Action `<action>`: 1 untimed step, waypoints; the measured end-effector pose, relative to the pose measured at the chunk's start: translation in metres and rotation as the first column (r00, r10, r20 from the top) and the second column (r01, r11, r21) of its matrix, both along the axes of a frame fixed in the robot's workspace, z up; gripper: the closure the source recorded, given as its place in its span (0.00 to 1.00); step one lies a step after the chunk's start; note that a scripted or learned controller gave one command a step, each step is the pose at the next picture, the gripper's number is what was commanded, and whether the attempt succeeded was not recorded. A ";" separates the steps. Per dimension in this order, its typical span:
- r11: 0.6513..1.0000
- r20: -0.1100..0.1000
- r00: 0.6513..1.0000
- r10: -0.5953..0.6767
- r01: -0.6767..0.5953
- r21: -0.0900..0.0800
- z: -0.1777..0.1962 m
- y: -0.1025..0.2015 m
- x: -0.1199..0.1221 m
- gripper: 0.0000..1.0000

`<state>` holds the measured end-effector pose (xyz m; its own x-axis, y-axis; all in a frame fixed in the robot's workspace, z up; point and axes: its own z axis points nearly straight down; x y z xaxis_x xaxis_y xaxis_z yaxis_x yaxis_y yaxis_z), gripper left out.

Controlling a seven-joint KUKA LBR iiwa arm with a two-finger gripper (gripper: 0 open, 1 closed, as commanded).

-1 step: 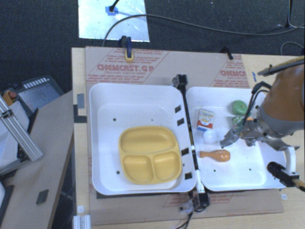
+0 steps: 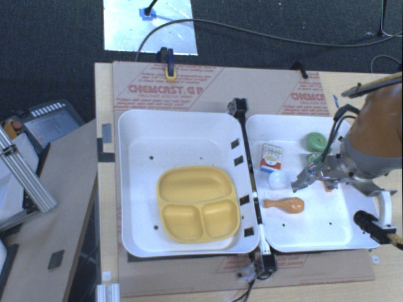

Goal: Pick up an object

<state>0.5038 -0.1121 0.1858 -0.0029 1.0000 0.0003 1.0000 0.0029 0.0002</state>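
- Since the arm (image 2: 378, 124) reaches in from the right, its gripper (image 2: 306, 177) hangs low over the right bin (image 2: 302, 234), where the loose items lie.
- Its fingers look slightly parted with nothing between them, though I cannot tell for certain.
- Nearest it is a white ball (image 2: 278, 180), just left of the tips; a small carton (image 2: 271, 157) sits above that and a green piece (image 2: 316, 141) nearer the far wall.
- An orange drumstick (image 2: 284, 204) lies below the gripper, flat, long axis roughly left to right, thin end pointing left, bulb right.
- A yellow tray (image 2: 196, 203) rests in the left bin (image 2: 141, 131), likely too broad to grasp.
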 end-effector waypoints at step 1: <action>1.000 -0.003 1.000 -0.002 0.002 0.001 -0.060 0.004 0.005 0.00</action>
